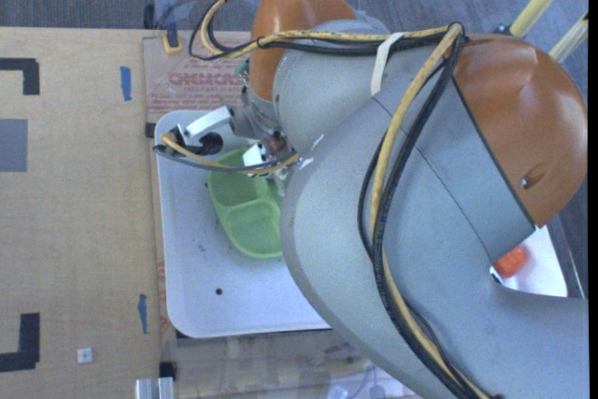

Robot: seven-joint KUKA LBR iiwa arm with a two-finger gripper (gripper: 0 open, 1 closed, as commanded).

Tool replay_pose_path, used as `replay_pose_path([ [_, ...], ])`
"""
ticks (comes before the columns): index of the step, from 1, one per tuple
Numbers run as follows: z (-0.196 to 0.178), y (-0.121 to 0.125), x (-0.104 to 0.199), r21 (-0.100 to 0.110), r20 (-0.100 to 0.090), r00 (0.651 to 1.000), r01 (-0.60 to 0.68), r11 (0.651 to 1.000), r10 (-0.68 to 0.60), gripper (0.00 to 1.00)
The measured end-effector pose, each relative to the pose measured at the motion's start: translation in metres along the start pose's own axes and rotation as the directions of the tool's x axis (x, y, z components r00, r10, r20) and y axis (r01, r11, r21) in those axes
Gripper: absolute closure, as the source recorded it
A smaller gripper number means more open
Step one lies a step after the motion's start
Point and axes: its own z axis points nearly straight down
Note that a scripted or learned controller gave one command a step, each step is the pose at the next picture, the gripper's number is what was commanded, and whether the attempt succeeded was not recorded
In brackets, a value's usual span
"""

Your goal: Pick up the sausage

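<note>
Far left, bare bench [75,201] with black corner marks and two strips of blue tape [125,82]; next, a cardboard sheet [201,79] with red print, tucked under the top of the left bin [187,280].

Left bin floor mostly bare; one small dark speck [218,292] low on it; a green dish [252,221] with two compartments sits toward the bin's upper right, partly under the arm.

Gripper [266,159] is down at the top edge of the green dish, just over its upper compartment; I cannot tell from here whether it is released or clenched, nor whether it has anything; the wrist blocks my view.

Arm [374,201] crosses the picture from the right and covers most of both bins; orange band [294,19] above the wrist, at the top of the left bin.

Far right, a corner of the right bin [547,276] peeks from under the arm; a small orange-red thing [510,263] lies on it, well apart from the gripper; it may be the sausage, but I cannot tell.
</note>
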Motion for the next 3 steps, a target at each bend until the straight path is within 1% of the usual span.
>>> replay_pose_path([
  [3,0.0001,0.0,0.0,0.0,0.0,1.0,0.0,1.0,0.0,0.0],
])
